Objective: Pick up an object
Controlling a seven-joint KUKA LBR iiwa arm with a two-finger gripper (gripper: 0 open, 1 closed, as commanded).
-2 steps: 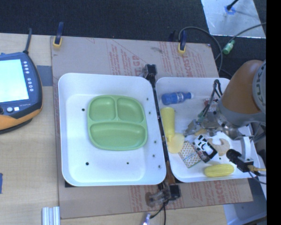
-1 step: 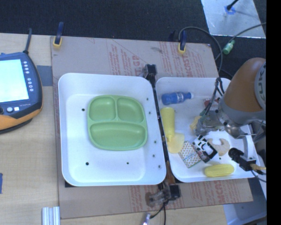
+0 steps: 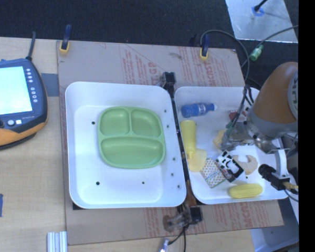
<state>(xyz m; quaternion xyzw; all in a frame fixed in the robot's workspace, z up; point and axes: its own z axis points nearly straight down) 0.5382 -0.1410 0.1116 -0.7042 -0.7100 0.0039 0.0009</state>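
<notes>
A light wooden bench point(image 3: 26, 188) carries everything. A brown cardboard sheet point(image 3: 147, 62) printed with faint red lettering lies flat across its middle — two clamps, one at the left point(image 3: 65, 41) and one at the right point(image 3: 203, 47), pin its far edge. On the cardboard sit two shallow white bins side by side, the left bin point(image 3: 79, 140) and the right bin point(image 3: 199, 96), their inner rims touching. At the bench's left edge rests a control pendant point(image 3: 16, 101) with a bright screen — well apart from the bins.
</notes>
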